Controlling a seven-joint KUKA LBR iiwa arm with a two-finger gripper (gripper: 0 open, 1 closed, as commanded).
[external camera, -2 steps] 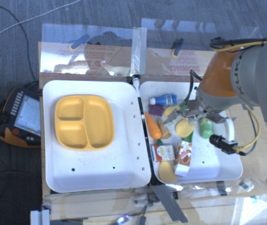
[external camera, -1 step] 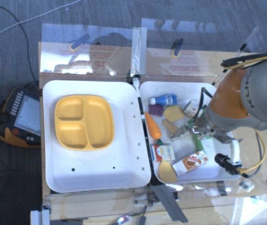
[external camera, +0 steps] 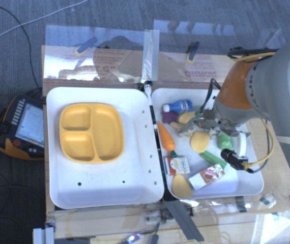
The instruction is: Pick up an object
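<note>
Claw low in the right bin [external camera: 254,187]
The claw [external camera: 205,122] hangs just above a yellow round object [external camera: 199,141]; its grip state cannot be told.

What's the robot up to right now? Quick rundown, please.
Claw down in the right bin, among the toys. Nothing seen held. Yellow toy just below it, carrot to the side. Crowded there.
</note>
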